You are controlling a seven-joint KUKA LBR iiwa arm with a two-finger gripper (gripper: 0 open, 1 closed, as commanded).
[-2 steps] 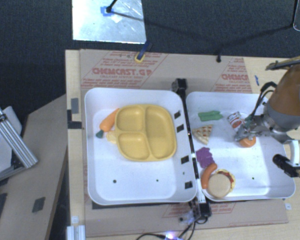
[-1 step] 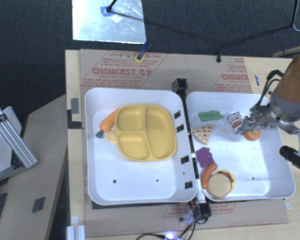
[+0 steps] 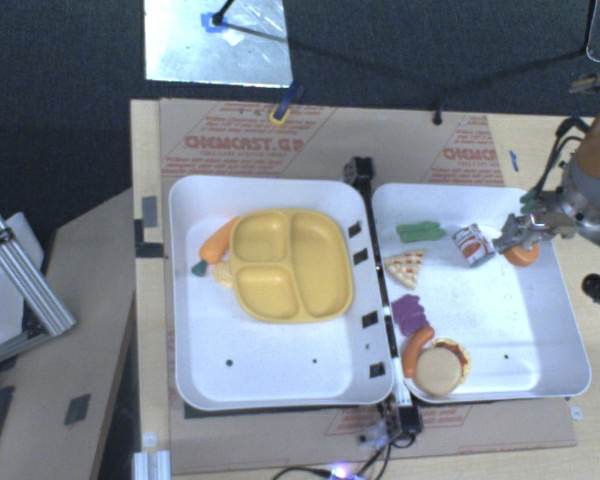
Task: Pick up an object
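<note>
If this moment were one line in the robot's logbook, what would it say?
gripper: in right bin, upper right | nearest: orange piece, small can | left bin: yellow tray, carrot

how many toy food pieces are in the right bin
7: green piece, can, orange piece under the gripper, pizza slice, purple piece, hot dog, burger. The arm may hide more.

In the left bin (image 3: 195, 368), the yellow divided plate (image 3: 285, 265) filled the middle, leaving the front edge and front corners free. The right bin (image 3: 560, 353) was crowded along its left wall and back edge; its centre and front-right corner lay open.
</note>
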